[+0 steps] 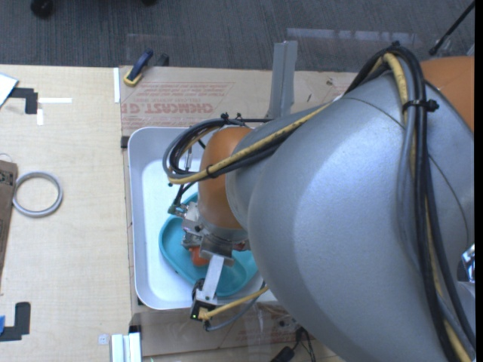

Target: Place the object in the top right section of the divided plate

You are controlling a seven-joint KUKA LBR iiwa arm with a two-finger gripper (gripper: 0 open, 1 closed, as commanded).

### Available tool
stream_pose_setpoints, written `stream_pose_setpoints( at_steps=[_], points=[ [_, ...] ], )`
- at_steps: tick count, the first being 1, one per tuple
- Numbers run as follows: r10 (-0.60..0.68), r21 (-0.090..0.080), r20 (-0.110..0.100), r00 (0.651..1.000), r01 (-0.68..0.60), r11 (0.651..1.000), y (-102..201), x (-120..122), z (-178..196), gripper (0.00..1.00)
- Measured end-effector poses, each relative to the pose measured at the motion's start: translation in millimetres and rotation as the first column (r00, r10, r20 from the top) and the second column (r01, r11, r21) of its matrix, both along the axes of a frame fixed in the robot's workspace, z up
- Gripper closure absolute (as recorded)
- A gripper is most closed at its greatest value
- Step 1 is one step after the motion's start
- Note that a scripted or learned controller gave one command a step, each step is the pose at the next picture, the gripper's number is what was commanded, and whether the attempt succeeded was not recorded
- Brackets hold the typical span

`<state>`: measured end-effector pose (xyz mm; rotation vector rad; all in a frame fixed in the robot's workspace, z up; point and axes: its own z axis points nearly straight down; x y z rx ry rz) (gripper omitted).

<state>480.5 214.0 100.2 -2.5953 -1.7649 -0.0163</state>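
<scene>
Arm point(339, 202) over teal divided plate point(175, 249), tape roll point(35, 194) well apart.

Lab, robot arm point(362, 202), wooden bench point(68, 255)

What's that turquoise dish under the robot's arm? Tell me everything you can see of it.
The turquoise plastic-looking plate lies flat on the floor of the shallow white bin, toward its near end. Its curved left rim and part of its lower edge are in sight; the grey arm with its orange band covers the rest, so its dividers can't be made out. A small orange-red object shows on it, just under the wrist.
</scene>
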Motion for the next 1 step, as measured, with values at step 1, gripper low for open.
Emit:
stream_pose_setpoints(
  at_steps=[1],
  points=[
    [-0.065, 0.009, 0.001, 0.998, 0.065, 0.998, -4.9, -0.3, -0.1, 1.0]
  ],
)
